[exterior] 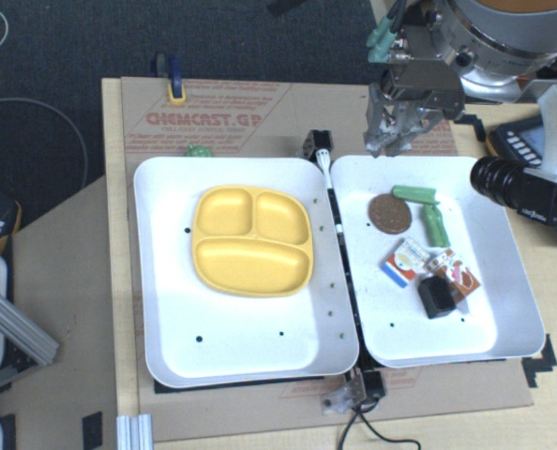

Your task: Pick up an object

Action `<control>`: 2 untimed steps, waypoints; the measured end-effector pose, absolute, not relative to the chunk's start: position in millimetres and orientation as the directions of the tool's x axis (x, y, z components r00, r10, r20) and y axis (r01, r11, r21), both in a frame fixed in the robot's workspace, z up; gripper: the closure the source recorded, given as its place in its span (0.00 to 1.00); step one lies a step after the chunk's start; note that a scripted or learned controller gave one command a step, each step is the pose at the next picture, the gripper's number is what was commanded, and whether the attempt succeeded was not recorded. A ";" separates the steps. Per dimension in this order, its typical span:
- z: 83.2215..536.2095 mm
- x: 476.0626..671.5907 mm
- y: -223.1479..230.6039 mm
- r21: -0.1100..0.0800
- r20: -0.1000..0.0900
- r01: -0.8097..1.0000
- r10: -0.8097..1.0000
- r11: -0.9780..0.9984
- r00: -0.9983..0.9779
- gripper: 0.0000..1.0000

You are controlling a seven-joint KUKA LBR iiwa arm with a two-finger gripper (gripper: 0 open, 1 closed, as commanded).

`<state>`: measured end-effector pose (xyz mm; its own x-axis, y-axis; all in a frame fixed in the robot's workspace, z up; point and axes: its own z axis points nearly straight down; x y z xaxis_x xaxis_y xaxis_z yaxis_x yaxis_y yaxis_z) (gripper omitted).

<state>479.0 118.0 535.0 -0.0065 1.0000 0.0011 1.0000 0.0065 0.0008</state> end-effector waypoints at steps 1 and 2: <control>439.6 478.6 87.5 -0.011 -0.003 1.000 1.000 -0.004 0.004 1.00; 455.9 480.0 89.5 0.005 0.001 1.000 1.000 -0.001 0.001 1.00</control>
